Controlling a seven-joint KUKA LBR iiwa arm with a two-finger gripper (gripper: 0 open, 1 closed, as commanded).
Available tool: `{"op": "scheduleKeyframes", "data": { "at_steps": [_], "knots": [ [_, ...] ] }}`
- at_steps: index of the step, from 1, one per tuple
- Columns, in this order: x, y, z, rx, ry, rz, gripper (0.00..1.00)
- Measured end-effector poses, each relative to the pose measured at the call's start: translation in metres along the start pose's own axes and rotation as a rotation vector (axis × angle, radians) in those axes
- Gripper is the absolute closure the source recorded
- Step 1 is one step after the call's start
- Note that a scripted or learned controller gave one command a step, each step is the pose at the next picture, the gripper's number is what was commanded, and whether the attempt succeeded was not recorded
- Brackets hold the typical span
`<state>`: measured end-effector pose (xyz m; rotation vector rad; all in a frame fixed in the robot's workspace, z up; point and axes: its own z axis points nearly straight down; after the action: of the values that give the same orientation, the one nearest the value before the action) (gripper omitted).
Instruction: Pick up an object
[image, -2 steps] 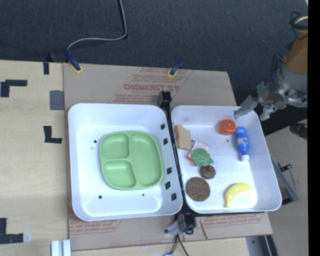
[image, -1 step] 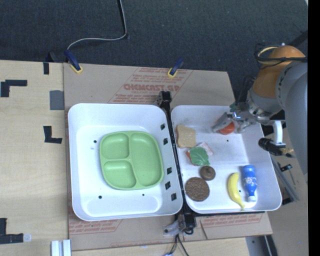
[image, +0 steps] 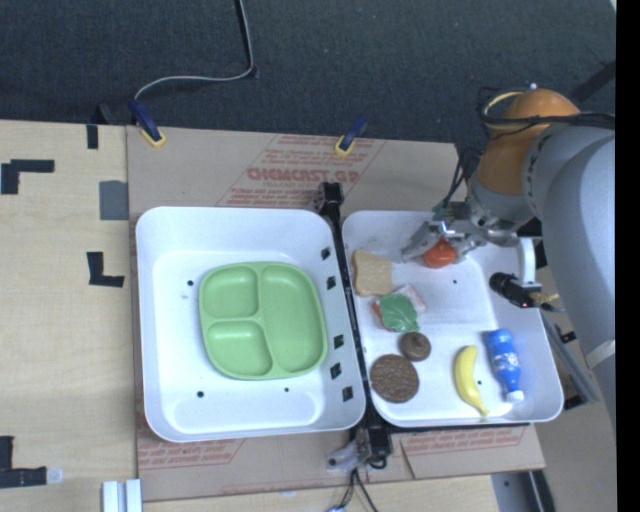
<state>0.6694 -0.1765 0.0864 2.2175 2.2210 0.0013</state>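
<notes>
The right bin holds several small items. A red round piece lies near the bin's far wall. My gripper hangs right over it and partly covers its top. I cannot tell whether the red piece is gripped or just lies beneath. Left of it is a tan slice of bread. A green leafy piece lies below the bread. Two brown discs, one small and one larger, sit toward the front. A yellow banana and a blue bottle lie at the front right.
The left bin holds a green divided plate. The grey arm with its orange band comes in from the upper right and covers the right bin's far right corner. Black clips join the two bins along the middle wall.
</notes>
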Motion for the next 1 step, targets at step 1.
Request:
{"op": "scheduleKeyframes", "data": {
  "at_steps": [1],
  "knots": [
    [-0.0006, 0.0012, -0.0122, -0.003, -0.002, -0.001, 1.00]
  ]
}}
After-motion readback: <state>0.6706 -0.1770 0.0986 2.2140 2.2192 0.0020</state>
